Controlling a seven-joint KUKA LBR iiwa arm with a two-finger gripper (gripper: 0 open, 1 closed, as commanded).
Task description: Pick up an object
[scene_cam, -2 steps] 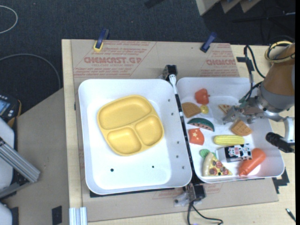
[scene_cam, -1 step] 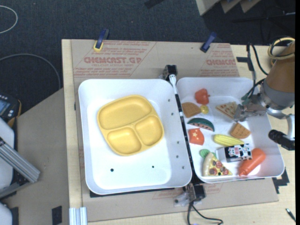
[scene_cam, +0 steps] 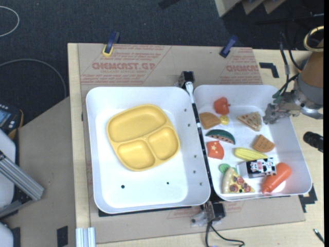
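Right bin (scene_cam: 300, 153) holds the toy food, all lying flat and loose. At the far end we see a red pepper-like piece (scene_cam: 221, 105), just beside a brown croissant-like piece (scene_cam: 208, 120) with a small yellow bit (scene_cam: 224, 120) touching it. A toast-coloured sandwich triangle (scene_cam: 250, 121) sits toward the right wall. Mid-bin: watermelon slice (scene_cam: 220, 136), red strawberry-like chunk (scene_cam: 215, 149), brown waffle-like square (scene_cam: 263, 143), yellow corn cob (scene_cam: 250, 154) lying slantwise. Near end: pizza slice (scene_cam: 236, 181) with a green bit (scene_cam: 224, 168) at its tip, black-and-white cow-print block (scene_cam: 259, 166), and an orange carrot (scene_cam: 276, 177) tilted against the near-right corner.
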